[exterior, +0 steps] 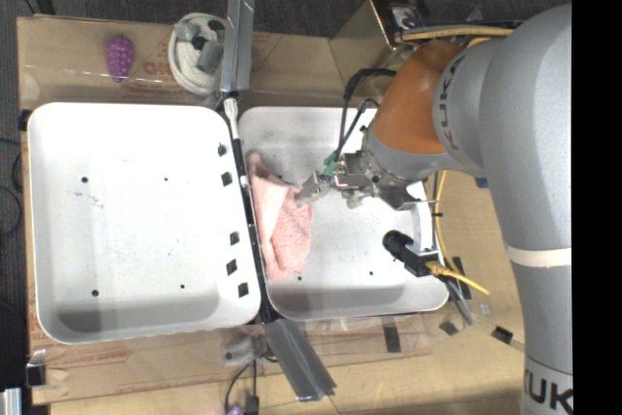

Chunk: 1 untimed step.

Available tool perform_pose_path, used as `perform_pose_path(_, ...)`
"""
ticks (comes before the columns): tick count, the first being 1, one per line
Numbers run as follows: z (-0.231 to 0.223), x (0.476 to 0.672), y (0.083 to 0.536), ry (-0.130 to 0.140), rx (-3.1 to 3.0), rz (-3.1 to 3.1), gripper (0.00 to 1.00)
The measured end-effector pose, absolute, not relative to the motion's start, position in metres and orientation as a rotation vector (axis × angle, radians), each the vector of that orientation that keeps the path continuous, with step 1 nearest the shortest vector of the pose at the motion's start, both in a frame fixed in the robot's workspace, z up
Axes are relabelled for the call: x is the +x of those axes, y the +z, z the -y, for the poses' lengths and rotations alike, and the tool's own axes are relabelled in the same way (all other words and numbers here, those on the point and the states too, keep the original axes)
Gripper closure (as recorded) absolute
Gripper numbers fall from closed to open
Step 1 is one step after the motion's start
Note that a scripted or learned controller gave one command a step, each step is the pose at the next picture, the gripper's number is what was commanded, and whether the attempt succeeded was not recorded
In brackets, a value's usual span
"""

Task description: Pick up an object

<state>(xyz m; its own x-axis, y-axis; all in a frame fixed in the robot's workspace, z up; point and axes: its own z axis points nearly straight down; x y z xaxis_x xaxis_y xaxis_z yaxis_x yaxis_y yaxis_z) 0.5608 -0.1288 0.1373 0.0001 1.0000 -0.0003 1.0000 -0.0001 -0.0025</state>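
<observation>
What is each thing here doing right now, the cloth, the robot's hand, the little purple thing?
Pink cloth: crumpled, lying against the right bin's left wall.
Hand: low over the cloth's upper end.
Purple object: lying on the bench, outside the bins.
Left bin: flat on the bench.

On my feed I see a small purple grape-like cluster (120,56) lying on the brown bench top (292,53) behind the left bin (58,209), well apart from a white coiled bundle (197,51) that sits near the grey divider bar (236,44). A tan box (374,22) stands behind the right bin (292,126).
</observation>
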Motion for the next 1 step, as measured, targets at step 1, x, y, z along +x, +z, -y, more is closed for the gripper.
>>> perform_pose_path(1,0.116,0.5746,0.0912,0.003,-1.968,2.443,0.0)
